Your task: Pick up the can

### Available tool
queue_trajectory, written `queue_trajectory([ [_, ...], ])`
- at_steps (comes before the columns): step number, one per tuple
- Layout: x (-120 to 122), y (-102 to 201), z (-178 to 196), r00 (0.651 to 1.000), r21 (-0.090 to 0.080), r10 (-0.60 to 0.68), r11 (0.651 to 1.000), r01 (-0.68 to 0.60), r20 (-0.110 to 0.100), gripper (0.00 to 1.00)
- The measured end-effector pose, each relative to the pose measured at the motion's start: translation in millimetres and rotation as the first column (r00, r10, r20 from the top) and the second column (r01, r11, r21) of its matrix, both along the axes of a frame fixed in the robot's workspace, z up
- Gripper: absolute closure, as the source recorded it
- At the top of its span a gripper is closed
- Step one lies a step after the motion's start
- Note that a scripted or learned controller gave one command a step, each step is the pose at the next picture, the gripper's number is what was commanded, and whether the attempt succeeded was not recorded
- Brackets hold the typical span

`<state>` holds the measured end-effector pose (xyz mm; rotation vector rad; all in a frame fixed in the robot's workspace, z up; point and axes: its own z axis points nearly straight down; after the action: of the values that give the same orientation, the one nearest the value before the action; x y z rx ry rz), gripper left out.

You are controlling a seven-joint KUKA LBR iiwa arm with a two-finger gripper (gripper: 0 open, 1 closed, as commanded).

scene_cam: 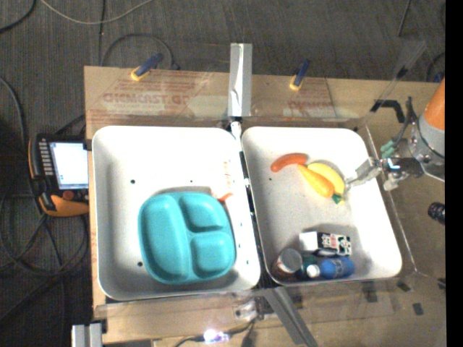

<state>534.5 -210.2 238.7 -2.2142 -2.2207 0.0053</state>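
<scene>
we see the can lying in the right bin's near corner. our hand hangs by the banana; we can't tell its state.

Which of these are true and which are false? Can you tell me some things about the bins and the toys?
1. The teal tray lies in the left bin. True.
2. The banana lies in the left bin. False: it lies in the right bin.
3. The can sits near the right bin's front edge. True.
4. The gripper holds the can. False: it is by the banana, far from the can.
</scene>
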Motion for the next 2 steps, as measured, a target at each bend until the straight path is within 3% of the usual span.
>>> queue_trajectory([
  [1,5,76,-97,0.997,0.0,-0.083,0.997,0.083,-0.002,0.0],
  [2,-37,107,-149,0.97,-0.004,-0.244,0.97,0.244,0.022,0.0],
])
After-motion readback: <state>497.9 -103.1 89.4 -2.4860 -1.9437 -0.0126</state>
